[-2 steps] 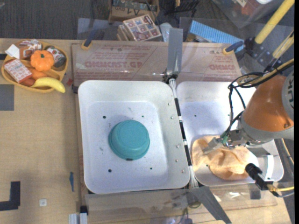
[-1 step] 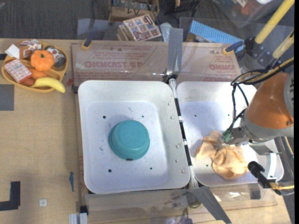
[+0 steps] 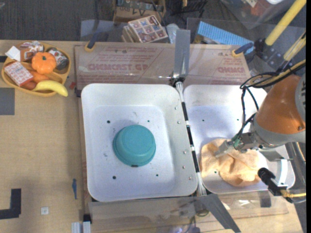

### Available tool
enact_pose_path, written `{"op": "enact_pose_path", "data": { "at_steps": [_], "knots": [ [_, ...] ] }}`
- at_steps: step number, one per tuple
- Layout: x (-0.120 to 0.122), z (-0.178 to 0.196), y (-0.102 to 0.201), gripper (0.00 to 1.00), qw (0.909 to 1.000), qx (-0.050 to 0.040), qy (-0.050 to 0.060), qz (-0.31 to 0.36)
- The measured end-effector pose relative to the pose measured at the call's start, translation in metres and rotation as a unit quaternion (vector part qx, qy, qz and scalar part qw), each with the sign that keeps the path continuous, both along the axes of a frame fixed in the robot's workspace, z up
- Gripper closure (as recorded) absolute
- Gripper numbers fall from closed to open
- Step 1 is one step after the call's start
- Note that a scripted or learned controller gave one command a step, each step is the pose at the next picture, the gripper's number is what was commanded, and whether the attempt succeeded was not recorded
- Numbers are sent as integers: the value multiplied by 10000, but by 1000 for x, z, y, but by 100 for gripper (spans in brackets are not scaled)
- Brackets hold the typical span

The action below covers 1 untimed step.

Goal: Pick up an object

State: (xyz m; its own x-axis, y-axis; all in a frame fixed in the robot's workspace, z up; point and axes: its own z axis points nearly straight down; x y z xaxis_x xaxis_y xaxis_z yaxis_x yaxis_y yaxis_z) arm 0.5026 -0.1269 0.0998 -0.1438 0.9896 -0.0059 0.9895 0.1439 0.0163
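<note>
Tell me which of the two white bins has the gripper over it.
The right-hand white bin, the one holding the crumpled tan cloth. The gripper sits at that cloth; the left-hand white bin holds the upturned teal bowl.

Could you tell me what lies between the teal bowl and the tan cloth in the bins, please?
In the camera view, between the teal bowl and the tan cloth lie bare white bin floor and the two bins' adjoining rims; nothing else sits there.

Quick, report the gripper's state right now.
Gripper: down at the tan cloth in the right bin; open or shut cannot be told.
</note>
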Motion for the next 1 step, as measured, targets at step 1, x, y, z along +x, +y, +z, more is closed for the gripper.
{"op": "enact_pose_path", "data": {
  "at_steps": [1],
  "knots": [
    [-18, -9, 19, 0, 10000, -13, -5, 8]
  ]
}}
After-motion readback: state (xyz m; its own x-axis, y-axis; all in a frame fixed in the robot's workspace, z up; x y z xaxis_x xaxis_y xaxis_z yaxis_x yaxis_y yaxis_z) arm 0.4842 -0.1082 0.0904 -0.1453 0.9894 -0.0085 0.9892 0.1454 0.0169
